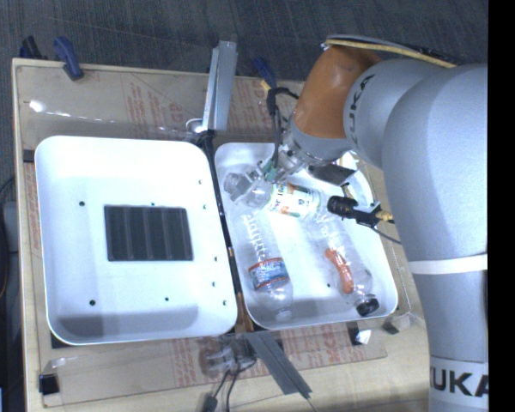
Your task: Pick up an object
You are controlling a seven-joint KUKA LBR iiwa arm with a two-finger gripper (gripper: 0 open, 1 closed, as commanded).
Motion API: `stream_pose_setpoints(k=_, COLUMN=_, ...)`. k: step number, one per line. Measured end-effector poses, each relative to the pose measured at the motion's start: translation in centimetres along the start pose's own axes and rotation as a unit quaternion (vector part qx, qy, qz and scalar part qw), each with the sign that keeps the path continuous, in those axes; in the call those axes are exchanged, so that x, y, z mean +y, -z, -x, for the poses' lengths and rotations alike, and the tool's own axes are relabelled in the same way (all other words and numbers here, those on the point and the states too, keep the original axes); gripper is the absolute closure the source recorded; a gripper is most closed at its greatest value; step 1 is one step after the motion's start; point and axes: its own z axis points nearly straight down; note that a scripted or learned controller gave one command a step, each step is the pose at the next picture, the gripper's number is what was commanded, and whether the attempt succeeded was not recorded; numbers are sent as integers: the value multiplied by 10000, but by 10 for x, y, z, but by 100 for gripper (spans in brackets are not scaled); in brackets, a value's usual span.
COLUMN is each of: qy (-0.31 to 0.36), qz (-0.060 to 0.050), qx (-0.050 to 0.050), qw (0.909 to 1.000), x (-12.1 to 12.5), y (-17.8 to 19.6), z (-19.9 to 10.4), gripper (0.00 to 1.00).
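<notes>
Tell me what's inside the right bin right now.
The right bin holds clear plastic bottles: one with a blue label, one with an orange item inside, one white-labelled. The arm covers the bin's far corner, so anything there is hidden.

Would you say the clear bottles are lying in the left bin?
No, the clear bottles lie in the right bin; the left bin shows a dark rectangle.

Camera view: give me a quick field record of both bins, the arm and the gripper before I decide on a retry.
left bin: white, dark ribbed rectangular panel on its floor
right bin: white, holds several clear plastic bottles
bottle with blue label: lying along the bin's left side
bottle with orange contents: lying toward the bin's right side
arm: reaches in from the right, orange band above the wrist
gripper: low over the right bin's far end, among the bottles there; grasp not discernible
</notes>
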Motion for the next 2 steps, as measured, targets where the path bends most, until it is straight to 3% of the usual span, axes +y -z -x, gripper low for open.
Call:
stream_pose_setpoints(k=1, qy=-39, qz=-6, qx=3, qw=10000, x=4, y=-21, z=23, gripper=0)
stream_pose_setpoints(k=2, qy=-1, qz=14, qx=-8, qw=10000, x=7, y=-9, z=22, gripper=100)
